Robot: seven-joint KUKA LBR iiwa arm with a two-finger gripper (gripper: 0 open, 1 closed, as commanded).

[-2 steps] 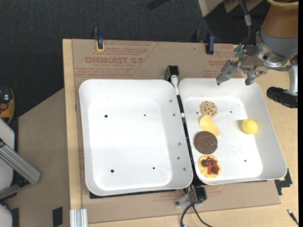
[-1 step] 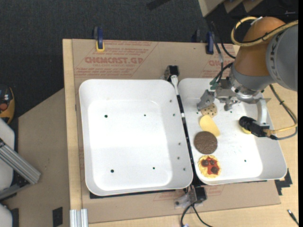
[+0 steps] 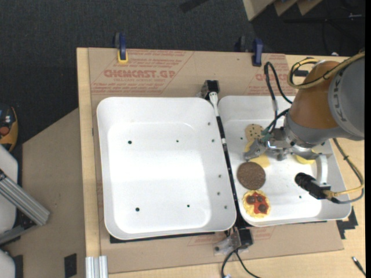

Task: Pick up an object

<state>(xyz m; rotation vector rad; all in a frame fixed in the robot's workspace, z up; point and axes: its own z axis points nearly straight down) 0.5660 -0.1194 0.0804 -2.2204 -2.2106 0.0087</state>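
In the right bin (image 3: 284, 210) lie a pale round cracker with dark dots (image 3: 253, 131), a brown round patty (image 3: 251, 175) and a small pizza-like piece with red topping (image 3: 257, 204). A yellow piece (image 3: 261, 161) shows just above the patty, and another yellow bit (image 3: 305, 160) peeks out under the wrist. My gripper (image 3: 260, 146) reaches in from the right and hangs low over the bin, between the cracker and the patty and close to the yellow piece. I see nothing clearly held.
The left bin (image 3: 116, 155) lies beside the right one, with a dark divider rail (image 3: 222, 146) between them. The arm's grey and orange body (image 3: 324, 103) covers the right bin's far right part. Blue clamps (image 3: 121, 42) hold the board's back edge.
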